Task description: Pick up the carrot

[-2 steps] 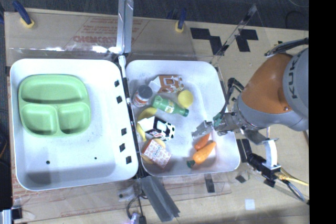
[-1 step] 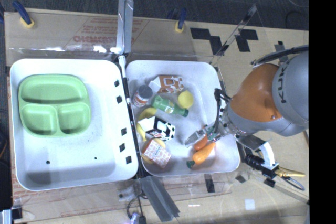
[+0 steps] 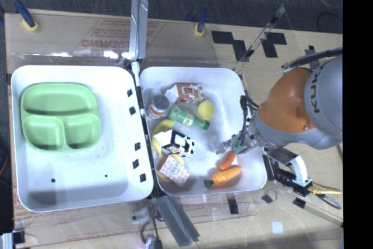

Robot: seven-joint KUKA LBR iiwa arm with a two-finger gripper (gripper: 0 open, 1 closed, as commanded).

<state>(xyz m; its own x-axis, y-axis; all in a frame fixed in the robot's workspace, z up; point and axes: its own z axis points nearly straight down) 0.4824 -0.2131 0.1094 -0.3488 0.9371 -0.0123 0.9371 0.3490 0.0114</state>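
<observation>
Carrot [image 3: 226, 176] lay in the right bin [image 3: 256, 183] near its front right corner, with a smaller orange piece [image 3: 228, 160] just above it. The tool [image 3: 238, 143] hung beside that piece; whether it was wide or narrow could not be told.

A robot lab. Two white bins [image 3: 76, 195] sit clamped [image 3: 26, 16] to a cardboard-covered surface [image 3: 175, 32]. Black marker squares [image 3: 233, 41] are stuck on it.
</observation>
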